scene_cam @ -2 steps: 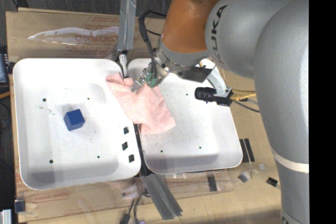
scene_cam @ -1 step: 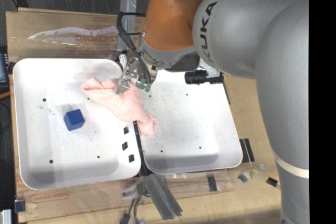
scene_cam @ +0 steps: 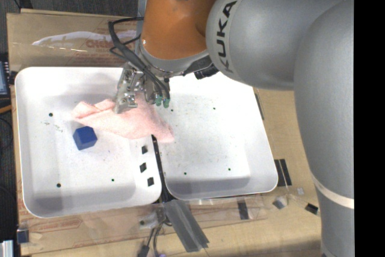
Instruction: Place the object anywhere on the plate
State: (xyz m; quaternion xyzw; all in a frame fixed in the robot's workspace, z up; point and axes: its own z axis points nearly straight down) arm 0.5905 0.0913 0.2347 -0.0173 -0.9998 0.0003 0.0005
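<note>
Camera view, looking down at a slant on two white bins side by side on the surface.

- Left bin (scene_cam: pixel 36 189): holds a pink cloth (scene_cam: pixel 129 120) and a small blue cube (scene_cam: pixel 85 137). The cloth lies spread from the bin's middle toward 3 o'clock, its right end draped over the rim where the two bins meet. The cube sits just off the cloth's lower left edge, at about 8 o'clock from the cloth's centre, near it but apart as far as I can tell.
- Right bin (scene_cam: pixel 240 171): bare white floor with a few dark specks.
- No plate that I can make out, unless one of the bins stands for it. Which thing is the task's object is also unclear; cloth or cube, both are in the left bin.

Arm: comes in from 3 o'clock, its orange band above the wrist at 12 o'clock over the bins' shared edge. End effector (scene_cam: pixel 127 102) hangs over the upper part of the cloth, tips at or just above the fabric.

- Fingers are a cluttered metal mass from this angle; I cannot tell whether they are spread or closed, nor whether any cloth sits between them.
- Cloth: directly beneath the end effector, running from it toward 4 o'clock and 9 o'clock.
- Cube: at about 8 o'clock from the end effector, clearly apart from it.

Progress, as a judgement: early. Nothing is seen lifted and nothing rests on a plate. Securing the object, the carry and the release all appear to remain.
</note>
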